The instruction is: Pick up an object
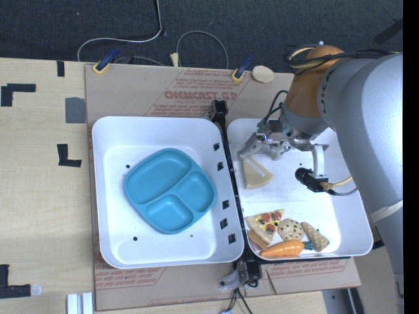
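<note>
Gripper hangs low in right bin, just above cheese wedge (pale, triangular); finger state cannot be told. Blue tray sits in left bin.

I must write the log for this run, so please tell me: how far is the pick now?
Done: the arm has reached into the right bin, and the gripper sits low, just above the pale wedge-shaped piece. In hand: nothing visible between the fingers; the wedge lies on the bin floor. Left: grasping and lifting something. The toy food is piled at the bin's near edge, and the blue divided plate lies in the left bin.
</note>
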